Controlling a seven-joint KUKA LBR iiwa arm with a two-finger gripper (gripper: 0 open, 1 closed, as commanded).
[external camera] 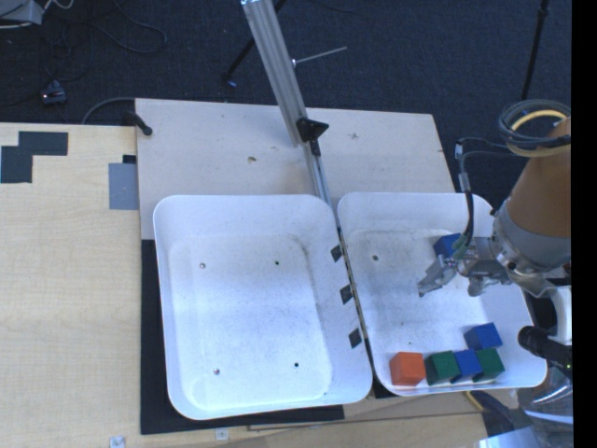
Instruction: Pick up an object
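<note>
blocks sit bunched along the near rim of the right bin — an orange block, a green block, and two blue blocks close beside a second green bit, all touching or nearly so. the gripper hangs over the middle of that bin, well apart from the cluster, and there's a small blue thing right up by the fingers; i can't tell if it's a held block or part of the tool, and can't tell if the fingers are parted or closed either. my take: if it goes for the cluster, the orange block at the end of the row is the best bet, since one side is free — the packed ones leave no gap for a finger. watch the curved near rim, it's tight behind the row. the left bin has loads of open floor, and the middle of the right bin is roomy too.
</note>
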